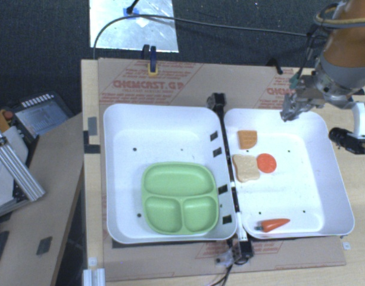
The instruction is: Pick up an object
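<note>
The right bin (334,177) holds several small food pieces: an orange-tan square (247,139) near the back left, a pale bread slice (246,167) below it, a red round slice (266,162) touching the bread's right side, and an orange carrot (273,224) by the front wall. My gripper (289,112) hangs over the bin's back right rim, above and to the right of the tan square, well apart from every piece. Nothing shows between its fingers.
The left bin (122,130) carries a green three-compartment plate (180,197). A black clamp (218,102) sits where the two bins meet at the back. A yellow clip (152,67) and a cable lie on the cardboard behind.
</note>
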Controlling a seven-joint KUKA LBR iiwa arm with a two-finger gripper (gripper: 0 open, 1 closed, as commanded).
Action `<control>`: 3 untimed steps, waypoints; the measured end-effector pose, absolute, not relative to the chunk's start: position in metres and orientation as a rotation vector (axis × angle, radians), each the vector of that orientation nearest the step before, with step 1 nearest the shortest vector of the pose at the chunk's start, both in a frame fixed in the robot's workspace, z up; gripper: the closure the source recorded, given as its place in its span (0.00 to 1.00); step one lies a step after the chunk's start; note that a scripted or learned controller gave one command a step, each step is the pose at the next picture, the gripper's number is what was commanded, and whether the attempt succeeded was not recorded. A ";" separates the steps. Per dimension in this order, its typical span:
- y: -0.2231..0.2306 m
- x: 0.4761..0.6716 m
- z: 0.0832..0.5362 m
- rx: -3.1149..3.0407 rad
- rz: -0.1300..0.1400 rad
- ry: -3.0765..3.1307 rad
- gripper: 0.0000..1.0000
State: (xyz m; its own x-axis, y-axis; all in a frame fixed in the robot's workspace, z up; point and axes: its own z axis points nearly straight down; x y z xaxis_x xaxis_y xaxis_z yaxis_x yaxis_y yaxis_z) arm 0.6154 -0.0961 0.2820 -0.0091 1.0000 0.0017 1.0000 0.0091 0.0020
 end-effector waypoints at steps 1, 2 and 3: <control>-0.042 0.610 0.281 2.211 0.003 2.233 1.00; 0.008 0.603 0.262 2.212 0.003 2.233 1.00; 0.055 0.588 0.262 2.212 0.003 2.233 1.00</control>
